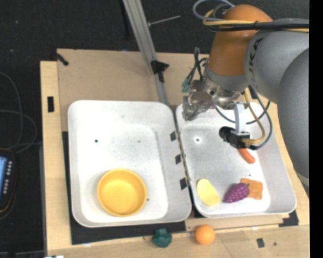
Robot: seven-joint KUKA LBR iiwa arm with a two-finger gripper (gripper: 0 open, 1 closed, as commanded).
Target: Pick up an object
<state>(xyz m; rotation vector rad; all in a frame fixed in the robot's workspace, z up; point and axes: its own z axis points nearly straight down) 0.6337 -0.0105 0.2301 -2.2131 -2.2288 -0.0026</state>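
Hanging over the far left corner of the right bin [204, 160], the end effector [195, 105] sits close to the wall that this bin shares with the left bin [124, 133]. Whether it is open or closed cannot be told from this angle, and no object can be seen in its hold. The grey arm [282, 69] reaches in from the right, its orange band [234, 42] directly above the wrist.

The objects in the right bin all lie well apart from the end effector. A small orange carrot [247, 156] rests near the bin's right wall, about midway along it. Along the near edge lie three more: a pale yellow piece [208, 192] close to the left wall, a purple grape bunch [237, 193] to its right, and an orange block [255, 190] touching the grapes on their right side.

In the left bin, a yellow bowl [121, 191] stands upright in the near half, mouth up.

On the worktop [97, 79] in front of the bins, an orange ball [204, 234] lies just outside the right bin's near edge, and a small dark green object [161, 238] lies to its left. A metal rail [142, 36] slants across the worktop's far side, towards the gap between the bins.
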